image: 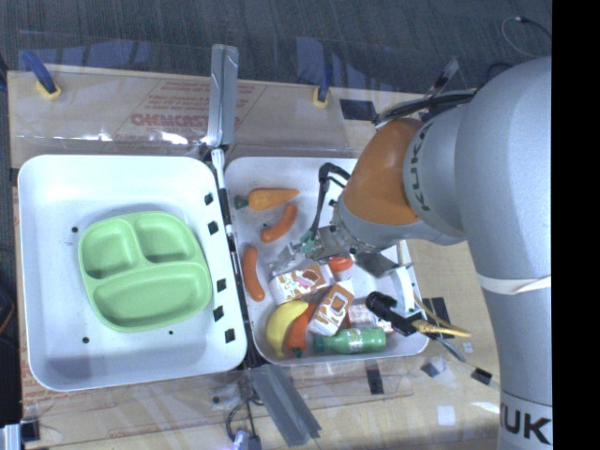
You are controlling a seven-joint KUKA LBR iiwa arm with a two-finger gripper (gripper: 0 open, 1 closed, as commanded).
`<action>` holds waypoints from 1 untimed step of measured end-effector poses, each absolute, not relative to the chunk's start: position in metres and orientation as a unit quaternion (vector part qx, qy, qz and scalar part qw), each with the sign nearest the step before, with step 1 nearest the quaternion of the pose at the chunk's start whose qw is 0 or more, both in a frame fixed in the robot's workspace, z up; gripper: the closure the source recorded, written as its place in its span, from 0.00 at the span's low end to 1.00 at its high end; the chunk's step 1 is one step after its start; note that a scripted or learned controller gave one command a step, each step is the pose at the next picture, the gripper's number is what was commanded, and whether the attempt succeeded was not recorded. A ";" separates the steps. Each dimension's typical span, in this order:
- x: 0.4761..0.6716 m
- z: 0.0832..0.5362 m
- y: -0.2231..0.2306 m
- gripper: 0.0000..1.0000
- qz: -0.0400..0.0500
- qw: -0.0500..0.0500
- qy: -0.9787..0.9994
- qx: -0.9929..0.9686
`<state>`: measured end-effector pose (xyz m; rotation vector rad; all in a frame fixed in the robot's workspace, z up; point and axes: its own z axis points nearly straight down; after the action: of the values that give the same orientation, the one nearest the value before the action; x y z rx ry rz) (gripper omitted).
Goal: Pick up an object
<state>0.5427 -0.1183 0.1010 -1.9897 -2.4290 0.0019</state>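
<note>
The right bin (246,172) holds a heap of toy food. An orange carrot (272,197) lies at its far side, with a red-orange sausage (278,223) just below it. A second orange sausage (252,272) lies along the left wall. Two juice cartons (298,279) (330,309), a yellow banana (281,322), a green bottle (352,341) and a small red-capped bottle (341,265) crowd the near half. My gripper (312,244) is low in the bin's middle, right of the red-orange sausage and just above the upper carton. The arm's orange band hides the bin's right side.
The left bin (37,186) holds a green divided plate (145,268). A grey metal divider (222,92) stands between the bins at the back, and a clear plastic sheet (122,101) lies behind them.
</note>
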 end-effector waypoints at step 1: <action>0.612 0.092 -0.098 0.00 0.000 0.000 -0.850 -0.526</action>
<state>0.6121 -0.0982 0.0922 -1.6535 -2.6718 0.0001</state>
